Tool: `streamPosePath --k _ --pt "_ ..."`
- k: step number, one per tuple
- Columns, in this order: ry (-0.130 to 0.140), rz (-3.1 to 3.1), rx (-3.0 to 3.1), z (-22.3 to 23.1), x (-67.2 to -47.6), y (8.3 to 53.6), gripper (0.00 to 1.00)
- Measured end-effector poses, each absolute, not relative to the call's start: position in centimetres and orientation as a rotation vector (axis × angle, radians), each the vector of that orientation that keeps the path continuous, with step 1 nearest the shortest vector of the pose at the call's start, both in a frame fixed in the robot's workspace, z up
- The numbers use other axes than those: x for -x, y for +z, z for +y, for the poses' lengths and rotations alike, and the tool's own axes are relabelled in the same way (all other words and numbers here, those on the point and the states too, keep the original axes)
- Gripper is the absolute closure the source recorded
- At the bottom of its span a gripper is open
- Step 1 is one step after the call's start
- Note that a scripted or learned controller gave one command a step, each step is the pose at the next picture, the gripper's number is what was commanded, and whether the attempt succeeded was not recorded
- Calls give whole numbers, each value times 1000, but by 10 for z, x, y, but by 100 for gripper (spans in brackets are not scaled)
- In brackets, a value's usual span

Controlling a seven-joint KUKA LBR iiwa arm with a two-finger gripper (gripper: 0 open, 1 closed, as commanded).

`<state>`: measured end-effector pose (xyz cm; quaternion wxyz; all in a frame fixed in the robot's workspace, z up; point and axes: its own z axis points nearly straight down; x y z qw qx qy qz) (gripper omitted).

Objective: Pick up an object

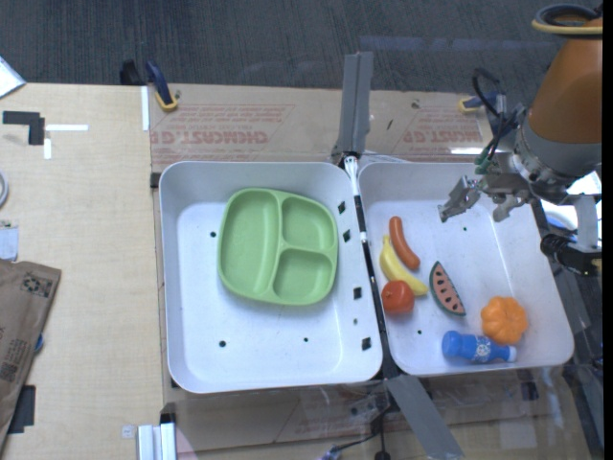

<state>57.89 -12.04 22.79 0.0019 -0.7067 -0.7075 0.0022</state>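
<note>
Hovering at the right bin's upper right, the hand holds nothing, fingers spread, above the sausage, banana, tomato, watermelon slice, pumpkin and bottle.

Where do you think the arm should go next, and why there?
Probably down and toward the hot dog, the nearest toy. The gripper hangs over the bare upper part of the right bin with nothing in it, while all the toys lie lower in that bin, so it needs to close that gap first.
</note>
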Motion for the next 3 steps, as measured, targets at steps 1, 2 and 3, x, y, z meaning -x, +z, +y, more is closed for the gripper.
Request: streamPosePath --k 1,2,3 --pt "5 -2314 2118 -98 -573 98 0" --pt "9 -2308 2120 -100 -573 104 100" --pt "8 -1967 2448 -82 -654 189 100"
